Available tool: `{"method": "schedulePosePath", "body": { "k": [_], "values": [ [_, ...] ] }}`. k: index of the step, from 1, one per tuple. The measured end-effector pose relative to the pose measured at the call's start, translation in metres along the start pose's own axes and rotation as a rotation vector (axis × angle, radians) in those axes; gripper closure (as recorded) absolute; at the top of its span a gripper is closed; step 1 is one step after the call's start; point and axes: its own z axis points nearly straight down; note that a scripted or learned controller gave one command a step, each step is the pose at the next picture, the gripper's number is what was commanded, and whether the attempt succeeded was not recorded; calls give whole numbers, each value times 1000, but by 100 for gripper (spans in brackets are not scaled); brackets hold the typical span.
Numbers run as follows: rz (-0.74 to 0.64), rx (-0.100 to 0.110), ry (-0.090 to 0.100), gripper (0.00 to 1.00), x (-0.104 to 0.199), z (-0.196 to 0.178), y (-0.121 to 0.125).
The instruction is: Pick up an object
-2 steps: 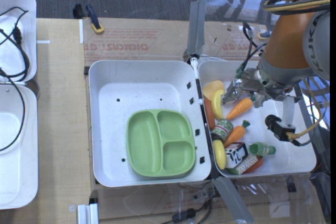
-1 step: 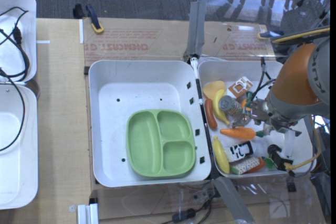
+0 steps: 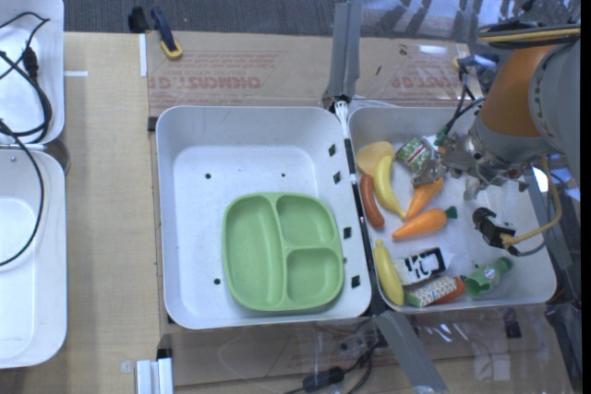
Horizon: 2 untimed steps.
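Note:
The right bin (image 3: 545, 277) holds several toy foods. Among them are a yellow banana (image 3: 383, 173), a red sausage (image 3: 371, 201), two orange carrots (image 3: 425, 195) (image 3: 422, 223) and a green-and-white packet (image 3: 414, 150). My gripper (image 3: 434, 163) reaches in from the right, low over the bin's upper middle. Its tip sits just above the upper carrot and beside the packet. Whether anything is between its tips is hidden by the wrist hardware.
The left bin (image 3: 185, 198) holds a green divided plate (image 3: 282, 249). Near the right bin's front lie another yellow piece (image 3: 388, 272), a black-and-white box (image 3: 425, 264), a red-ended item (image 3: 438, 292) and a green bottle (image 3: 486, 278). A black cable (image 3: 494, 231) hangs from the wrist.

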Motion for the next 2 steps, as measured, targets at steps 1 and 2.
{"method": "schedulePosePath", "body": {
  "k": [1,2],
  "values": [
    [-2,1,-1,100,0,-9,0],
    [158,1,-1,100,73,-161,-37]
  ]
}}
